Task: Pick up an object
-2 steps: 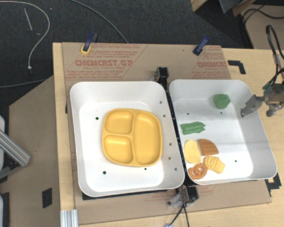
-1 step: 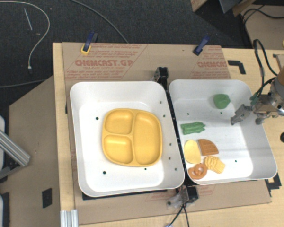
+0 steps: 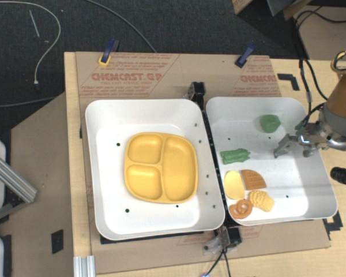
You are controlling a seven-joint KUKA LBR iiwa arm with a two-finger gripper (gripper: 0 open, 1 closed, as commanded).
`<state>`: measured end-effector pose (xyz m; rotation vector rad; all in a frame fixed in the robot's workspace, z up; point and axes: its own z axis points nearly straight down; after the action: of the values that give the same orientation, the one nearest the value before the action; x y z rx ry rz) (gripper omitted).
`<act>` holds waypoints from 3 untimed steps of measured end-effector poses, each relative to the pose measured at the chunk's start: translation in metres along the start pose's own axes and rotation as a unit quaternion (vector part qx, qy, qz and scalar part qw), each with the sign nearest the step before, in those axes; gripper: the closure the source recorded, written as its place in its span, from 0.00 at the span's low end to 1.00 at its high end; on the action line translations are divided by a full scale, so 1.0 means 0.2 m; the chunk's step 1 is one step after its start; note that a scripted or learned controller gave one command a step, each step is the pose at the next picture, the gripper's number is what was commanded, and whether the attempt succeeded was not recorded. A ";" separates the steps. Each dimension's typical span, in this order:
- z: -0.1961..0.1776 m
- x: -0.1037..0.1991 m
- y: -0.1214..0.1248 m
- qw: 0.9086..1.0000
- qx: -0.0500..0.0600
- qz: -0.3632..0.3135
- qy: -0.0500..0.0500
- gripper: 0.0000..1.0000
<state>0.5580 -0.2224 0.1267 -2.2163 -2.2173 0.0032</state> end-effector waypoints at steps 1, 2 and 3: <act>-0.07 0.00 0.01 1.000 -0.004 0.000 -0.001 1.00; -0.39 0.01 0.03 1.000 -0.007 -0.001 -0.003 1.00; -0.40 0.01 0.03 1.000 -0.004 0.000 -0.002 1.00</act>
<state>0.5651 -0.2197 0.2072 -2.2219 -2.2248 -0.0022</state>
